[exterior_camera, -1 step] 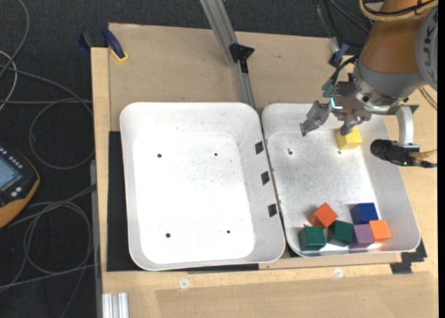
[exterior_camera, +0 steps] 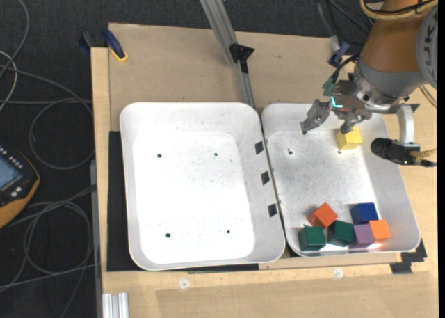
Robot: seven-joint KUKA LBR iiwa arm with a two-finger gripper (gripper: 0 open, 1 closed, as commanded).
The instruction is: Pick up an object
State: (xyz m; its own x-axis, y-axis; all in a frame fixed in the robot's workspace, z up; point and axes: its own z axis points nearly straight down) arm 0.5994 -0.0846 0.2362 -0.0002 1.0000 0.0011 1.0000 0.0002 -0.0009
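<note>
jaws (exterior_camera: pixel 329 120) spread apart, upper right | yellow cube (exterior_camera: pixel 349 137) just beside (matte, blocky) | coloured cubes (exterior_camera: pixel 344 226) clustered lower right, speckled white bin (exterior_camera: pixel 334 170)

Black cables (exterior_camera: pixel 42 101) trail over dark carpet — a metal pole (exterior_camera: pixel 219 24) slants above.

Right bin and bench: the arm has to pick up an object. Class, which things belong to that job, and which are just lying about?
Belong to the job:
gripper
yellow block
orange blocks
green blocks
blue block
purple block
right bin

Just lying about:
left bin
floor cables
blue clamp
</note>
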